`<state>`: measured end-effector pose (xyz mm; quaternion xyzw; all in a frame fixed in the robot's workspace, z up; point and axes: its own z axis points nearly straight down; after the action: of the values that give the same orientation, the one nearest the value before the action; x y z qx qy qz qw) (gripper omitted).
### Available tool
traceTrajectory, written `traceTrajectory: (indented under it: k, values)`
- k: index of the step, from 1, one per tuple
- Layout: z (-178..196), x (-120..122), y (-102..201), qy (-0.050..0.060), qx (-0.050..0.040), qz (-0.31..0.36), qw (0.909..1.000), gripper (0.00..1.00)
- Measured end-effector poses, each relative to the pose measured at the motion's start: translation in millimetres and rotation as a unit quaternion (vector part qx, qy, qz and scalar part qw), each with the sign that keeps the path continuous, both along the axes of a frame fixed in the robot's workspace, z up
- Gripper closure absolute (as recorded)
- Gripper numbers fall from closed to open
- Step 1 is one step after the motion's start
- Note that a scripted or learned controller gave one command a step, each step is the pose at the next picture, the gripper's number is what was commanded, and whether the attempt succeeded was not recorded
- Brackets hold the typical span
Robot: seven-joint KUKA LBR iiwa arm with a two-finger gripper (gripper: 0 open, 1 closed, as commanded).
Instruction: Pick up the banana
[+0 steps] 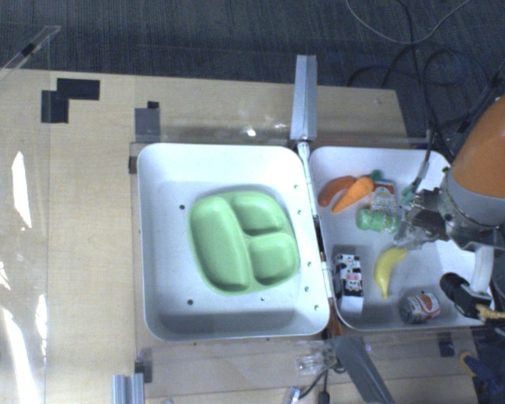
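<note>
The gripper [410, 223] hangs low over the right bin [337, 162], a dull metal cluster under the arm's glossy orange band [491, 154]; whether it is parted or closed cannot be told, and nothing shows in its grasp. The banana [388, 269], a smooth curved yellow crescent, lies just at its 7 o'clock on the bin floor. At 9 o'clock sits a translucent green bottle [374, 219], at 10 o'clock a tapered orange carrot [351, 193]. A dented can [419, 307] rests at 5 o'clock. The left bin [151, 251] holds a matte green divided tray [242, 240].
</note>
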<state>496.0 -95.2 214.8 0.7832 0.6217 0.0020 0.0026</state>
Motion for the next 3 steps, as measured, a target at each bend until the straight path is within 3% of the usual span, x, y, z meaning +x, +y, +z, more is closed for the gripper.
traceTrajectory:
  k: [1, 2, 3]
  values:
    - [-22, 79, 27, 0.002, 0.0003, 0.015, 0.9999, 1.0]
    - [-22, 79, 27, 0.002, 0.0002, 0.015, 0.9999, 0.0]
    - [-126, 26, -17, -0.002, -0.0001, 0.039, 0.9992, 0.0]
